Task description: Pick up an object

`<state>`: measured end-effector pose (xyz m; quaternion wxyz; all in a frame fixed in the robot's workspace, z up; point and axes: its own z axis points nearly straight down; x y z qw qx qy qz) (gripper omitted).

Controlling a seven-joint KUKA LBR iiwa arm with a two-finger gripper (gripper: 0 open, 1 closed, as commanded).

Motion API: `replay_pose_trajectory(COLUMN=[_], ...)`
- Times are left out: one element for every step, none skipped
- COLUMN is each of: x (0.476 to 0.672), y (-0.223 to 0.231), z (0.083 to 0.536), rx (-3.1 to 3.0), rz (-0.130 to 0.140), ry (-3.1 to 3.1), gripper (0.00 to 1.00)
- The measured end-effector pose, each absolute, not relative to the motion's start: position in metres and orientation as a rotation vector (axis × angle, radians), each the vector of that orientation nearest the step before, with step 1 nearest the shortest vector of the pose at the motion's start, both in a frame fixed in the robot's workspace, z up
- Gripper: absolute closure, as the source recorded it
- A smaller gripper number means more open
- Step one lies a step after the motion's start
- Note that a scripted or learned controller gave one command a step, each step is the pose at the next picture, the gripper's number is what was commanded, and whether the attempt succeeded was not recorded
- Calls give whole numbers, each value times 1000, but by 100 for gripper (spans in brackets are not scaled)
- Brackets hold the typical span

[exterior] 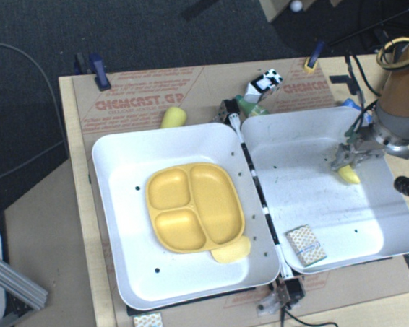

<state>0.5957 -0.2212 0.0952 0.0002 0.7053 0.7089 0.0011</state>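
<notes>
Camera view has the arm coming in from 3 o'clock with the gripper [350, 157] down inside the right bin [318, 205], right over a small yellow object [349, 174] sitting toward the bin's 2 o'clock side. Honestly I can't tell if the gripper is spread or closed, it's too small and cluttered there. The yellow piece looks like it's resting on the bin floor just under the tool, so my read is the pick isn't done yet: reach is there, grab and lift are what's left.

Contents-wise, that right bin also has a little patterned box [305, 245] down at about 7 o'clock, well apart from the gripper. The left bin [121, 204] holds a yellow divided plate [194, 207] roughly in its middle, with a pale yellow flat piece [232, 250] poking out from under the plate at its 5 o'clock edge. Outside the bins, a yellow lemon-ish thing [173, 117] sits on the board at 12 o'clock of the left bin.
</notes>
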Motion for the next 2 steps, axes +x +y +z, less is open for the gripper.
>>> replay_pose_trajectory(x=[633,594], y=[-135,-73], z=[106,185], rx=[2218,2220], rz=[3,2], ry=[2223,2224], gripper=[100,100])
